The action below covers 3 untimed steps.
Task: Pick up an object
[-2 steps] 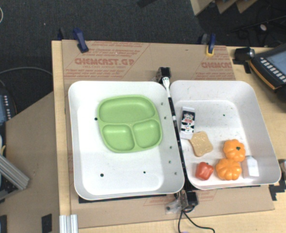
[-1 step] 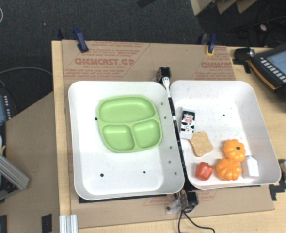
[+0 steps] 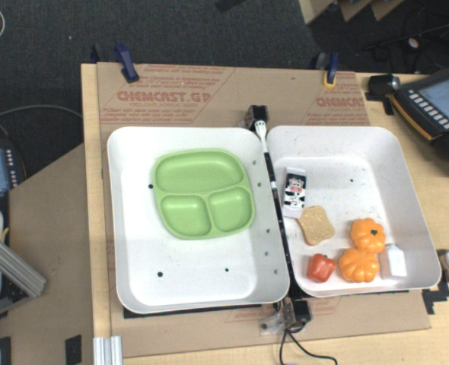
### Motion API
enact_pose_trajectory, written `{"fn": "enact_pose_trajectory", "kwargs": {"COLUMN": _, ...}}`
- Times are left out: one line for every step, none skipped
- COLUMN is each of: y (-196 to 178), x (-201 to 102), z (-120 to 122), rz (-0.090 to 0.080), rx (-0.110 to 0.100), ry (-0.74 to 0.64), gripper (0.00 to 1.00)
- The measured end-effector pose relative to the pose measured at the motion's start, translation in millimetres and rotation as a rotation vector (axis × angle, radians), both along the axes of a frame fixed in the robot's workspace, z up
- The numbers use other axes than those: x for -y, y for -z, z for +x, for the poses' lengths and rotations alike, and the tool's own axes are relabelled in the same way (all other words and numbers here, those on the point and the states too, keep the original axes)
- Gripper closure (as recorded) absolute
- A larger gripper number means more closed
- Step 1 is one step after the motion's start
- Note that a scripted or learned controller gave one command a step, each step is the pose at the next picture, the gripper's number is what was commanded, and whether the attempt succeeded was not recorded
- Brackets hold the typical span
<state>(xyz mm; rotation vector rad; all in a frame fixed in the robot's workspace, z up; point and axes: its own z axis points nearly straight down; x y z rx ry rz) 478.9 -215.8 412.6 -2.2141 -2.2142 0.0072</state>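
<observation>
Two pumpkins crowd right bin's near edge; far half open.

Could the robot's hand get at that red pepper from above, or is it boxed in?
Probably yes. The red pepper lies open from above, though an orange pumpkin sits close beside it and the bin's rim is near.

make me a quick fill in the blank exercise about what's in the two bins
1. The green plate lies in the ____ bin.
2. The plate is split into ____ compartments.
3. In the right bin, the slice of bread lies between the small card and the ____ pepper.
4. The number of orange pumpkins in the right bin is ____.

Missing words: left; three; red; two
</observation>
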Motion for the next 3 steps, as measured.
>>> {"fn": "enact_pose_trajectory", "kwargs": {"y": 279, "x": 6, "z": 24, "rz": 0.002, "rx": -0.004, "ry": 0.000, "gripper": 1.00}}
{"fn": "enact_pose_trajectory", "kwargs": {"y": 142, "x": 10, "z": 2, "rz": -0.011, "rx": 0.024, "ry": 0.000, "gripper": 1.00}}
{"fn": "enact_pose_trajectory", "kwargs": {"y": -127, "x": 9, "z": 1, "rz": -0.014, "rx": 0.032, "ry": -0.002, "gripper": 1.00}}
